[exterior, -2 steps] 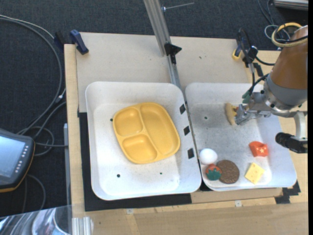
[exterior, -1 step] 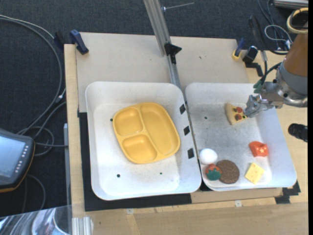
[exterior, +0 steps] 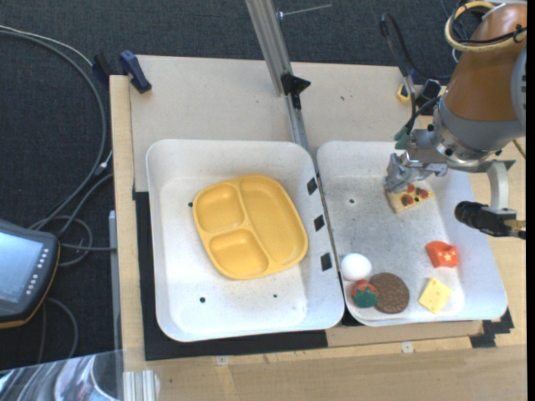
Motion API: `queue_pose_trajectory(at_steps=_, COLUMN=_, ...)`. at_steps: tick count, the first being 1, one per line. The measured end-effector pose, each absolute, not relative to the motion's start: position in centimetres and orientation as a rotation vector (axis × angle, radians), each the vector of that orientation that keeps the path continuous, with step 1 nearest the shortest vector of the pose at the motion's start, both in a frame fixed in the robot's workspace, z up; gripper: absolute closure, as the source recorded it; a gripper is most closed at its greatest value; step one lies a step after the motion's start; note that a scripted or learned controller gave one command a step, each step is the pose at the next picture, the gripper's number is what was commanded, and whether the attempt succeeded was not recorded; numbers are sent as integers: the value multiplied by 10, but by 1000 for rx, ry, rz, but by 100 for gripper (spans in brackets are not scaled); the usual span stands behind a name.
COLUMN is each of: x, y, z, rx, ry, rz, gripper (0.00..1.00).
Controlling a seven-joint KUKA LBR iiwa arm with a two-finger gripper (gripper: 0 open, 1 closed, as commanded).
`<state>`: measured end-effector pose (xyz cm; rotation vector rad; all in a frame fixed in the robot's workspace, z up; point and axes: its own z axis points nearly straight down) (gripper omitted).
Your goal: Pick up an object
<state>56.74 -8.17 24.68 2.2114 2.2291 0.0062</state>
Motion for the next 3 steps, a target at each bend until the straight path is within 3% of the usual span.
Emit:
queue_pose_trajectory(at_steps=1, x=587, y=-24, z=239, rx=2212, ry=2231, rz=5, gripper=100)
queue_pose_trajectory(at_steps=3, x=606, y=93, z=239, rx=2213, ry=2230, rz=5, gripper=100)
